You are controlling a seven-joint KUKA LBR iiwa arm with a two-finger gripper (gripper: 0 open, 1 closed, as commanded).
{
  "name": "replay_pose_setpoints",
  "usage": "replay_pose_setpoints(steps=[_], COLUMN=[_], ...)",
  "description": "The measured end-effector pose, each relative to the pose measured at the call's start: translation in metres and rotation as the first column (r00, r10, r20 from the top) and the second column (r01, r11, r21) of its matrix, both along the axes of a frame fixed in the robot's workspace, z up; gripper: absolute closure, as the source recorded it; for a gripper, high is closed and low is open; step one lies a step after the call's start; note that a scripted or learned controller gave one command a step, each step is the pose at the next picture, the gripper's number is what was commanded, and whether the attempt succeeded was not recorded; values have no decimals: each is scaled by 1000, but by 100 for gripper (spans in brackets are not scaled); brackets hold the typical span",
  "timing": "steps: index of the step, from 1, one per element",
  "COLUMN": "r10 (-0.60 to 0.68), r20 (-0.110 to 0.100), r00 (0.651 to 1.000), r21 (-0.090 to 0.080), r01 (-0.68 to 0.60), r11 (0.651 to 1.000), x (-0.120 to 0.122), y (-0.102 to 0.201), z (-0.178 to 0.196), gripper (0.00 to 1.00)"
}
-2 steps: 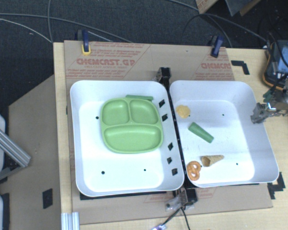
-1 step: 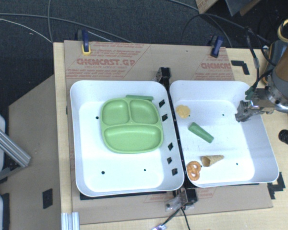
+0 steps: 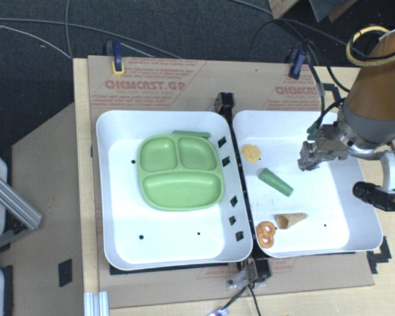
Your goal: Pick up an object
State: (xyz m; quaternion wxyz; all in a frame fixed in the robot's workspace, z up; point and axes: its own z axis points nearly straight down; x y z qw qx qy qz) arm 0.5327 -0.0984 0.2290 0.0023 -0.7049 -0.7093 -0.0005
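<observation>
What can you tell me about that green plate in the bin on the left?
The green plate is a pale green divided plate, plastic by its look, with rounded corners. It has three hollows: two small ones at the far side and one wide one at the near side. It lies flat, right way up, in the left bin, toward its far right part. Nothing lies in it.

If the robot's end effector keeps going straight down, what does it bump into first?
Probably just the bare white floor of the right bin. The end effector hangs over an open patch, right of the green stick. Height is hard to judge from above.
</observation>
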Motion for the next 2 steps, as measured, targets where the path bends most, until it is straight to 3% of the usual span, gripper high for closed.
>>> replay_pose_setpoints(steps=[2], r10=[1], r20=[4], r00=[1000], r21=[-1], r01=[-1], r11=[1000], x=[10], y=[112], z=[2], gripper=[100])
